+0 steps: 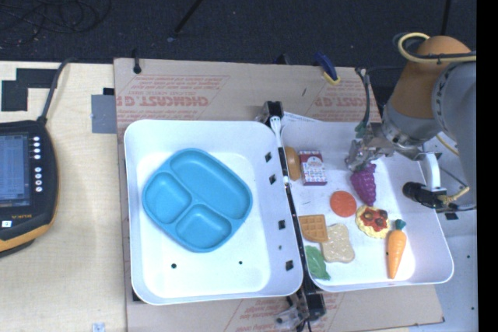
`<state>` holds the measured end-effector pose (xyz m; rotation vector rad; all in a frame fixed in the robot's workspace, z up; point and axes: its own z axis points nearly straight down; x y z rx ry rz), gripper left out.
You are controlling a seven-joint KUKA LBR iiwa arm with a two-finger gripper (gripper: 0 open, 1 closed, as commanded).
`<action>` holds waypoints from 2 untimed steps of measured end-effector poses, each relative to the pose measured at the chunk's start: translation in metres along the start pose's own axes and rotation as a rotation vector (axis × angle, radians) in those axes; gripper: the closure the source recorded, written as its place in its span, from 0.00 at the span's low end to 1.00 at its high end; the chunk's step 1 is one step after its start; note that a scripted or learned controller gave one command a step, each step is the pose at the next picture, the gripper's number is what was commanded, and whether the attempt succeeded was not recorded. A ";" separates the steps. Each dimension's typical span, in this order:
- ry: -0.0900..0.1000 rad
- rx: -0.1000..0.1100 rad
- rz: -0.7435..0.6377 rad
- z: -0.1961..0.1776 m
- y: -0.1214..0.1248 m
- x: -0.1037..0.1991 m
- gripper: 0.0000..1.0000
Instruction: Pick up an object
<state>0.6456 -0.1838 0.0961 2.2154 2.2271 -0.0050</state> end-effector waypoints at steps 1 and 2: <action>0.000 0.001 0.000 0.001 0.000 0.000 0.00; 0.002 0.003 0.003 0.010 -0.019 0.001 0.00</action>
